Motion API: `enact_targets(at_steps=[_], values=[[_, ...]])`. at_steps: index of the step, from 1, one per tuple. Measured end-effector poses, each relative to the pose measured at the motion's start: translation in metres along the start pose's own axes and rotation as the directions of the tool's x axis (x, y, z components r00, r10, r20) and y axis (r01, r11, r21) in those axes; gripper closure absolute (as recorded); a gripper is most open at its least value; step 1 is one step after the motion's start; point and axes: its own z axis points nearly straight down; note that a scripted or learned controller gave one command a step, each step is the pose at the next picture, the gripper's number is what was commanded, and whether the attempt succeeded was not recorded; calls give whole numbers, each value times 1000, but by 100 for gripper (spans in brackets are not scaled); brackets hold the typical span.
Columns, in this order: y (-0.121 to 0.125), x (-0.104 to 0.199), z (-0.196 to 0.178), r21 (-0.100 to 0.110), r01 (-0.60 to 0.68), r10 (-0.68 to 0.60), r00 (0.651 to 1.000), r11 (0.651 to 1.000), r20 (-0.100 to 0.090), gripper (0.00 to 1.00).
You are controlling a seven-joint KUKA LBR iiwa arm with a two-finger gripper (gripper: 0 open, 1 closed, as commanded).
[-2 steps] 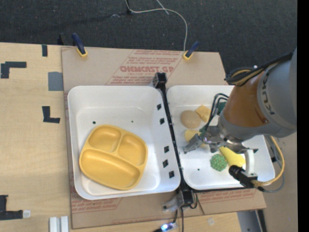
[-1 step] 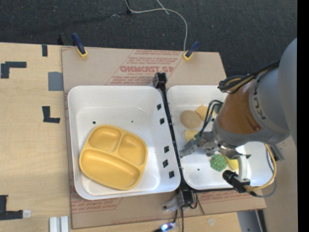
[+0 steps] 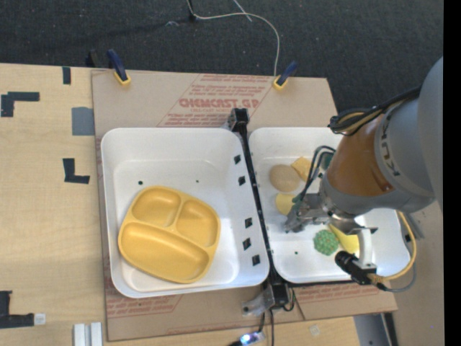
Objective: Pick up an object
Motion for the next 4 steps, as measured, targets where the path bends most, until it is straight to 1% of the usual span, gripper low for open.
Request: enact_targets(at_steps=[1, 2, 3, 4], values=[[-4, -5, -60, -2, 0, 0, 1000, 1000, -1, 100], [1, -9, -103, -4, 1, -1, 1000, 1000, -1, 100], [0, -1, -149, -4, 2, -2, 1000, 1000, -1, 100], [5, 63, -141, 1, 7, -7, 1000, 1000, -3, 100]])
